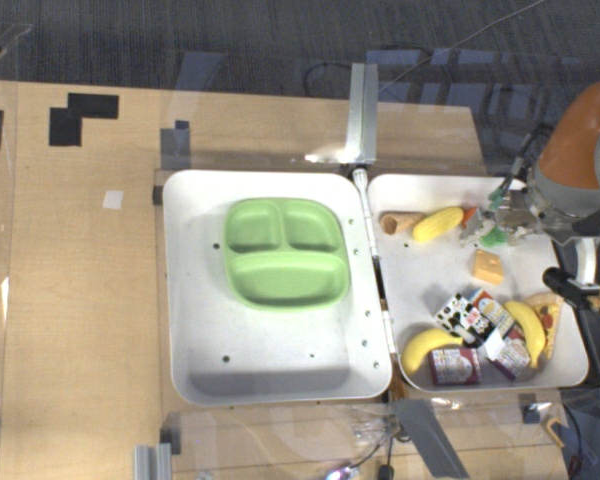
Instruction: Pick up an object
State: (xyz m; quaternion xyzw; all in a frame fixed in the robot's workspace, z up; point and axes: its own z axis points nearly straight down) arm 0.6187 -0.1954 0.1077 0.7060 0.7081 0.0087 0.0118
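Camera view looks down on a right bin (570,363) crowded with small things, any of which could be the object to pick. A yellow corn-like piece (437,224) lies near its far edge, with a brown roll (400,224) just left of it. Closer to the middle sits a small orange cheese block (488,267). Along the near edge a banana (427,346) curves beside a dark red carton (454,366), and a black-and-white spotted box (460,313) rests just above them. A second banana (528,328) lies to their right, touching several small packets (508,353).

At the bin's far right corner the tool (502,220) hangs low over a small green item (493,236), close beside the corn-like piece. Whether its fingers are apart or together cannot be told, as they are small and blurred against the clutter; nothing can be seen held between them. Behind it the arm (580,158) comes in from the right, its orange band showing above the grey wrist.

Beside this, the left bin (195,368) holds a green divided plate (283,252) lying flat near its centre. Both bins rest on a pale wooden worktop (70,288).
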